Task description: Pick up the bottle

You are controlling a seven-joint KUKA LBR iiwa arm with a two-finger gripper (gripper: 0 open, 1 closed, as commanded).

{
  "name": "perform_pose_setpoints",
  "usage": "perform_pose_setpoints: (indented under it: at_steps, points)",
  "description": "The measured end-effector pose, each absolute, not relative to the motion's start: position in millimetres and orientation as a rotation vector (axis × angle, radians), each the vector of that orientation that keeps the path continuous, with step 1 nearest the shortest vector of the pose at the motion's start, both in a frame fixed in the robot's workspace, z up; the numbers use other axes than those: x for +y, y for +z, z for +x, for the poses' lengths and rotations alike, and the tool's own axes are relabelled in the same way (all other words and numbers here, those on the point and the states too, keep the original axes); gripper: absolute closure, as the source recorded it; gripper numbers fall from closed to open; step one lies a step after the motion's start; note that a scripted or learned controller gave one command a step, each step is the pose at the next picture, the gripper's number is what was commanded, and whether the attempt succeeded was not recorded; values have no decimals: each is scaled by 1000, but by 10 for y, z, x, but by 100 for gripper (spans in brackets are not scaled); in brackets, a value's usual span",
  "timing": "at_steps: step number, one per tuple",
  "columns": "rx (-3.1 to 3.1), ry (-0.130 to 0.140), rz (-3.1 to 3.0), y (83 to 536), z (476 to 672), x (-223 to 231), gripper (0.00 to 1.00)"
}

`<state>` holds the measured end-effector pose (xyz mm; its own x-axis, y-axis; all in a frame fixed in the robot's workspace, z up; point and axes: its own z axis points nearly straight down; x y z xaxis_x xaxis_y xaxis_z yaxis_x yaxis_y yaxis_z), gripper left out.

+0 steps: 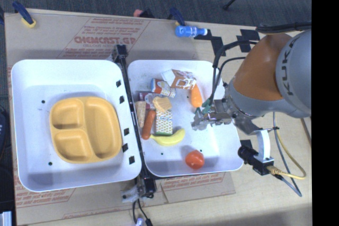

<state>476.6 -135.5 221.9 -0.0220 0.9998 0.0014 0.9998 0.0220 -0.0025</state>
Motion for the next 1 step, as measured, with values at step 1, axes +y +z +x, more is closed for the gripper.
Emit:
perform_pose_setpoints:
  at_steps: [1]
  points:
    - [-2137,4,-2296,1515,4756,-1250,100]
